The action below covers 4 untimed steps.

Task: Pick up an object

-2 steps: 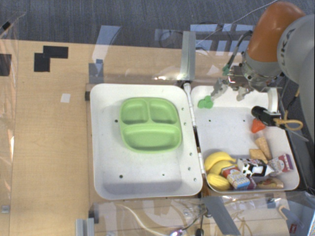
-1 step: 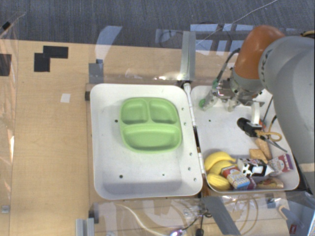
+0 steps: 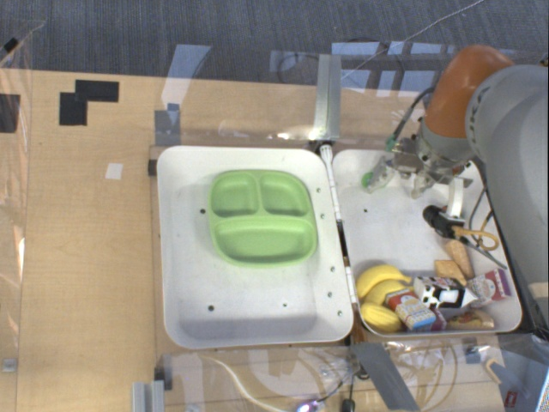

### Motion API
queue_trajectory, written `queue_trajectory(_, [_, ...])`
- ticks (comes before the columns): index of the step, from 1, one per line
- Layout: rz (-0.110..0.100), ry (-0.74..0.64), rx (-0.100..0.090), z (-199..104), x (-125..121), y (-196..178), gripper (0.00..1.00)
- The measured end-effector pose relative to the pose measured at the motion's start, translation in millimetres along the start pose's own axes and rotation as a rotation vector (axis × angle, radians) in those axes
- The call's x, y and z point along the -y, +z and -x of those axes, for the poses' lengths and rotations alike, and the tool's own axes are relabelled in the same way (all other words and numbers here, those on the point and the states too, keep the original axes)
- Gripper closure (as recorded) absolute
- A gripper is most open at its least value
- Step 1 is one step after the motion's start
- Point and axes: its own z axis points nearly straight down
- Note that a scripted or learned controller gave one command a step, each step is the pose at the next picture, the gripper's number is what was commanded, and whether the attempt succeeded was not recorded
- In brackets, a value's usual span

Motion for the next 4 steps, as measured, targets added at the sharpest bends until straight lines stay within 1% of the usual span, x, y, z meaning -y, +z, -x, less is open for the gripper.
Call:
queue_trajectory(1, [0.009, -0.326, 0.003, 11, -3, 1, 0.00])
queue_trajectory(2, [-0.012, -0.629, -0.022, 69, -10, 2, 0.00])
queue_trajectory(3, [-0.006, -0.662, 0.019, 9, 2, -1, 0.00])
queue_trajectory(4, [-0.006, -0.663, 0.017, 7, 2, -1, 0.00])
